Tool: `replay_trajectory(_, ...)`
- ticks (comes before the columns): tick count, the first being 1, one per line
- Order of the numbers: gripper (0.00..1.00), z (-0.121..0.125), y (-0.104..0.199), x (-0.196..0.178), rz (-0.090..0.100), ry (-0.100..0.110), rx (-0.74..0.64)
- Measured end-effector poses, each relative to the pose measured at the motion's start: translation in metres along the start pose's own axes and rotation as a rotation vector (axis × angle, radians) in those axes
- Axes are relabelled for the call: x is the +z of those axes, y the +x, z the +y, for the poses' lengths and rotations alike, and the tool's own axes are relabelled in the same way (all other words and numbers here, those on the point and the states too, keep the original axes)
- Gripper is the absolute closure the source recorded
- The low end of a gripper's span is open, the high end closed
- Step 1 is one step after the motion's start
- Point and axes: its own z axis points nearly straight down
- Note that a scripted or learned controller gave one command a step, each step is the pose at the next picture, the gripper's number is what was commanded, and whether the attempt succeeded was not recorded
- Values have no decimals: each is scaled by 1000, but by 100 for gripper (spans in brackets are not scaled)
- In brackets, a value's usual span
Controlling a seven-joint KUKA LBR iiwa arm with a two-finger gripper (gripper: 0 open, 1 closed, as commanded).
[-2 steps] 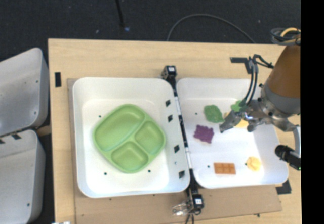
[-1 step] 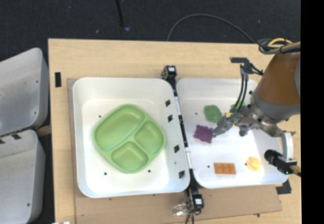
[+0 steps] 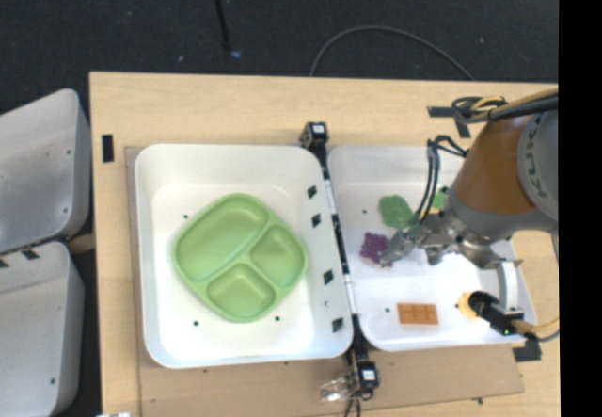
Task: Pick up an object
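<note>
Pincer (image 3: 396, 252), grip impossible to tell, hangs beside the purple object (image 3: 374, 245) in the right bin (image 3: 369, 172).

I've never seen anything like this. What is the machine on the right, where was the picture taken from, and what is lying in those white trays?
This is one picture from a camera fixed above a wooden bench, looking down at a slant. The grey and orange thing reaching in from the right is a robot arm. At its end are jaws meant for picking things up.

Two shallow white bins sit side by side. The left bin holds a green divided plate. The right bin holds a small green piece, a purple piece and a flat orange block.

The jaws are down in the right bin, close beside the purple piece. From this angle I can't tell whether they grip anything.
</note>
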Motion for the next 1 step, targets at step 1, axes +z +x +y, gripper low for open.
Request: replay_trajectory(1, 100, 1, -1, -14, 0, -5, 6)
